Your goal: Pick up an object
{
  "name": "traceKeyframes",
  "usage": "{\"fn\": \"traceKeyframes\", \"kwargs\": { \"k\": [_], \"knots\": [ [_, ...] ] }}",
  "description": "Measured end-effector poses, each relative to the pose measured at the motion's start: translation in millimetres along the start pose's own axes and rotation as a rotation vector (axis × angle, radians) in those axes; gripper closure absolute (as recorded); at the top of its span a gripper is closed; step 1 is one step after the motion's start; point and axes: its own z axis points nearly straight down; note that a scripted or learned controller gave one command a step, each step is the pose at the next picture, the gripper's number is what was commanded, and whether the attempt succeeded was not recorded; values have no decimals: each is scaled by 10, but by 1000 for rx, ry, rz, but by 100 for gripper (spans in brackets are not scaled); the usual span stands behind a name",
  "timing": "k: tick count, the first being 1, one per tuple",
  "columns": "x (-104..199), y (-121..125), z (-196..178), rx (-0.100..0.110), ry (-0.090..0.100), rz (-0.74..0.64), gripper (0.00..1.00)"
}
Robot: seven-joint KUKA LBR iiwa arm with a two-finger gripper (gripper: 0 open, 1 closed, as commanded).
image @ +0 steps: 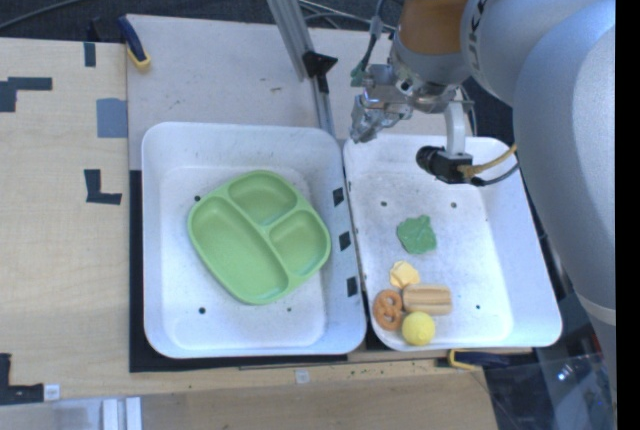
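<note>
The right bin [500, 318] is the place to look from. At its near edge sits a little bunch of toy food. A yellow ball [419, 328] is nearest. Just beside it is a round brown pretzel [387, 307], and a tan hot dog bun [428, 298] lies touching them, its long side running across the bin. A small yellow piece [404, 274] sits just behind. A bit farther in, alone, is a bumpy green piece [416, 235], maybe broccoli.

In the other bin, to the side, lies a green tray [259, 235] with three parts.

At the far corner of the right bin, by the wall between the bins, hangs the gripper [365, 129]. It holds nothing. It is small and dark here, so I cannot tell how its tips are set.

All the food lies nearer the camera than the gripper. The green piece is closest to it and has room around it. I think it is the easiest one to grab. The arm would have to come toward the near edge.
</note>
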Motion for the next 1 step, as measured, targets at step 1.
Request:
{"fn": "traceKeyframes", "kwargs": {
  "k": [1],
  "knots": [
    [633,47,17,-2,0,-1,100]
  ]
}}
